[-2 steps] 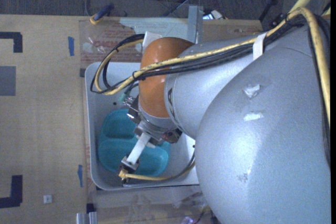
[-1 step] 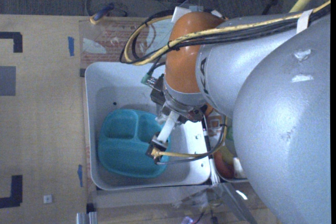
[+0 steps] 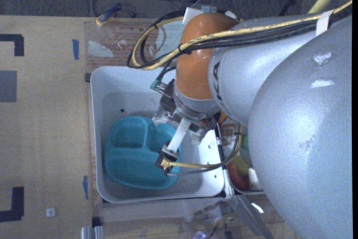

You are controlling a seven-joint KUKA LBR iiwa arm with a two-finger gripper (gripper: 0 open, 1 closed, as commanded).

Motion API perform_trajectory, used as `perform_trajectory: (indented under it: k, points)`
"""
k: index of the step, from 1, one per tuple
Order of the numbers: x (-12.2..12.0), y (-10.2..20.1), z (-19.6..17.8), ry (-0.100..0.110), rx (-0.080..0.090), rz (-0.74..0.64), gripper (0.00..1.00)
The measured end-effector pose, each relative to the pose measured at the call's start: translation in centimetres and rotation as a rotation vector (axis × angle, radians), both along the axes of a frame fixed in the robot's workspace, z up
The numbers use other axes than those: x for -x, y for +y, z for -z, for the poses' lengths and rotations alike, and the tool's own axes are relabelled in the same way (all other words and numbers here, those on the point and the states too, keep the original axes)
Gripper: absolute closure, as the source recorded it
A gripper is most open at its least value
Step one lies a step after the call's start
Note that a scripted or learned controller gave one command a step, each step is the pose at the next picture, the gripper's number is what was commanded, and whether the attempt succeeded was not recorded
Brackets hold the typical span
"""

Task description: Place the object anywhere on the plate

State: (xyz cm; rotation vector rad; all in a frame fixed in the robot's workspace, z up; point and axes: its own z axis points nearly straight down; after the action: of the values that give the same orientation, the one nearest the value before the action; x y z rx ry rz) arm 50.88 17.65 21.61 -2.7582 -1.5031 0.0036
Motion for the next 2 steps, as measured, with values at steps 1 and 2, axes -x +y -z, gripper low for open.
perform_trajectory:
  k: [1,2]
  points:
    - [0.0,0.0,-0.9,0.0,0.001,-0.001,1.0]
    - [3.0,3.8,4.3,0.003,-0.001,-0.16,1.0]
